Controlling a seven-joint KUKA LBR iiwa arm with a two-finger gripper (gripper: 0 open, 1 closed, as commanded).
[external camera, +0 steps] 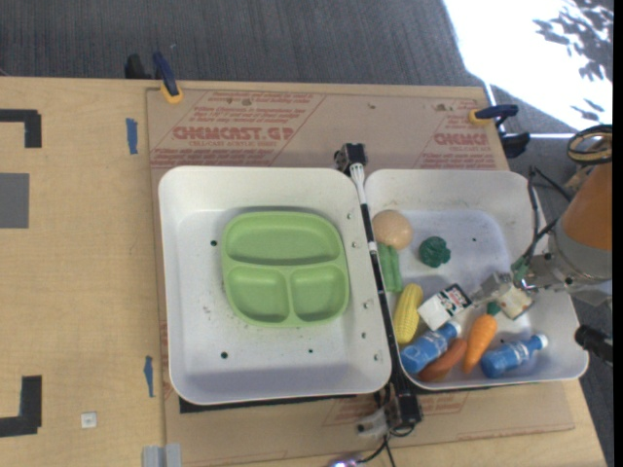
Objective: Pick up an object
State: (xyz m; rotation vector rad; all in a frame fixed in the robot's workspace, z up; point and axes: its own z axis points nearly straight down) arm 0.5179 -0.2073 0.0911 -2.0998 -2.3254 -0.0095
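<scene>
Camera view: arm [594, 222] reaches low into right bin [487, 188], pincer [506, 295] state unclear.

Dark grey carpet floor [292, 17]; sunlight patch [545, 27] top right; wooden bench [68, 261].

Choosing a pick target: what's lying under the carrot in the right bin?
The carrot lies across a red-brown item, between two blue bottles. Anything beneath it is hidden.
</scene>
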